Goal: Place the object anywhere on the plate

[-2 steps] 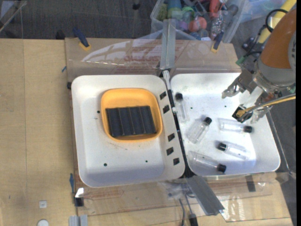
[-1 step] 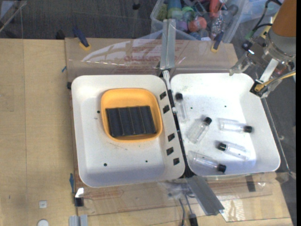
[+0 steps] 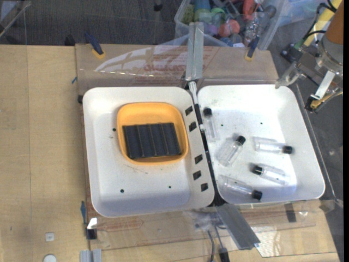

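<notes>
Five vials [image 3: 232, 149]: clear, black-capped, scattered in the right bin [image 3: 283, 111], lower right of frame; none on the plate.
Plate [image 3: 152, 109]: orange, in the left bin [image 3: 101, 162], holding a dark ridged block [image 3: 151, 141].
Gripper [image 3: 316, 75]: upper right corner, by the right bin's far edge; open or closed, cannot tell.

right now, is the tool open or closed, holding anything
Tool: cannot be told, open or closed; it is by the far right corner of the right bin.
</notes>
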Robot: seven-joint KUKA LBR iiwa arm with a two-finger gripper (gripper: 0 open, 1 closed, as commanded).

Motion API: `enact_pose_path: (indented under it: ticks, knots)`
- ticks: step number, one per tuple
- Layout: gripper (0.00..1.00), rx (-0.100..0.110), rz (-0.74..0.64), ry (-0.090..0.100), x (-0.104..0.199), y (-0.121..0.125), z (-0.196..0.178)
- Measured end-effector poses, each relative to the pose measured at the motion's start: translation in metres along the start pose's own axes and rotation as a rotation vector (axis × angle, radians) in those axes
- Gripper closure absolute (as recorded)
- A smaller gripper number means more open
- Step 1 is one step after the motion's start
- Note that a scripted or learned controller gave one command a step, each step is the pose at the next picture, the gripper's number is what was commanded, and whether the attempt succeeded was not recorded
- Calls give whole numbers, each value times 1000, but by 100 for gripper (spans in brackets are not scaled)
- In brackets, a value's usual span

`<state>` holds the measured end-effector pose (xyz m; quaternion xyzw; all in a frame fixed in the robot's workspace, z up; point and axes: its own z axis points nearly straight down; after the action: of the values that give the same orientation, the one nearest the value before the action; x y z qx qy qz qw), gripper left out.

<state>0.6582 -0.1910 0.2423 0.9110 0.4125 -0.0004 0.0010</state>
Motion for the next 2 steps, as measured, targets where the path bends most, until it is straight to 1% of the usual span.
enact_pose_path:
  ticks: [1, 2]
  knots:
    - [0, 0, 50, 0, -12, 13, 10]
    - [0, -1, -13, 0, -14, 15, -3]
